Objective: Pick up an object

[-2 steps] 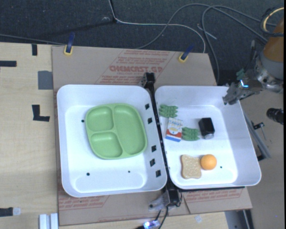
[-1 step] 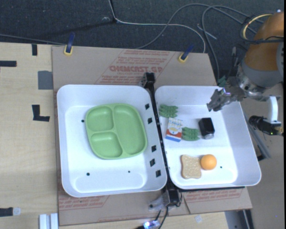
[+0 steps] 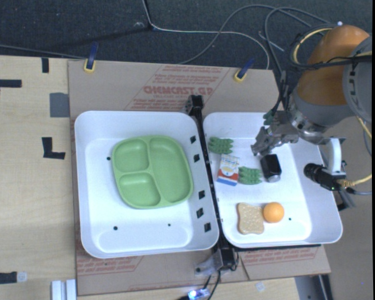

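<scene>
Camera view is showing the end effector (image 3: 270, 144) hovering over the right bin (image 3: 319, 227), its opening impossible to tell. Descending here is risking a clipped black block (image 3: 272, 167) or green toy (image 3: 250, 175), since both are crowding together.

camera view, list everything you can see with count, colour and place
bins: 2, white, side by side on the bench
plate: 1, green, three compartments, in the left bin
carton: 1, white with red and blue, right bin near the divider
green toys: 2, one above the carton, one at its right
black block: 1, right bin middle
toast: 1, tan, right bin front
orange: 1, beside the toast
clamps: 2, yellow and blue, back edge
arm: 1, grey and orange, from the right
pincer: 1, above the black block
</scene>
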`<state>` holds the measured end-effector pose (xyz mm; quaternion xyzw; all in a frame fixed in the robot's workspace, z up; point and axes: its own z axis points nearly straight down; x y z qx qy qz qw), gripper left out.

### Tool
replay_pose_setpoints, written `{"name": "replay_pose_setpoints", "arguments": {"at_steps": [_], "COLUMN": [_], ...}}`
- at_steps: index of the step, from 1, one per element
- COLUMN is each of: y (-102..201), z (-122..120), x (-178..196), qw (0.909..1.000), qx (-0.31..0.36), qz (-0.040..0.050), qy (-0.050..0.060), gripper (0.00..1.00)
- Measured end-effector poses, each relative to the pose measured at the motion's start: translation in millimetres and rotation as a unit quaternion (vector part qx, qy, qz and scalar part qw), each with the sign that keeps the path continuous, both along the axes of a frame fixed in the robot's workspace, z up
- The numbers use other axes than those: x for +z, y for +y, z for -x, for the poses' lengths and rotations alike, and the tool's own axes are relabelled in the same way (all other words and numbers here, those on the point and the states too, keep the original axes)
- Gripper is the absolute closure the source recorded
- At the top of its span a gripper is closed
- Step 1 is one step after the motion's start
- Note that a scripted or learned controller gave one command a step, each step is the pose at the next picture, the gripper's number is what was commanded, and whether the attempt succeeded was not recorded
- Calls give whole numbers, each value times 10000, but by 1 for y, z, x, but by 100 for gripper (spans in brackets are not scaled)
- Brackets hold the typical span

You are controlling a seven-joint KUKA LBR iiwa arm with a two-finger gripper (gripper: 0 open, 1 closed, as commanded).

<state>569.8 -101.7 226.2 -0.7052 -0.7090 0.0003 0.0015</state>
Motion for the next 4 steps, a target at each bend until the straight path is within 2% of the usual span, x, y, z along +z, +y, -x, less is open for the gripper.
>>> {"name": "replay_pose_setpoints", "arguments": {"at_steps": [2, 4], "y": [99, 204], "z": [20, 53], "x": [-9, -22], "qw": [10000, 10000], "qx": [1, 7], "qz": [1, 3], "qy": [2, 5], "gripper": [100, 100]}}
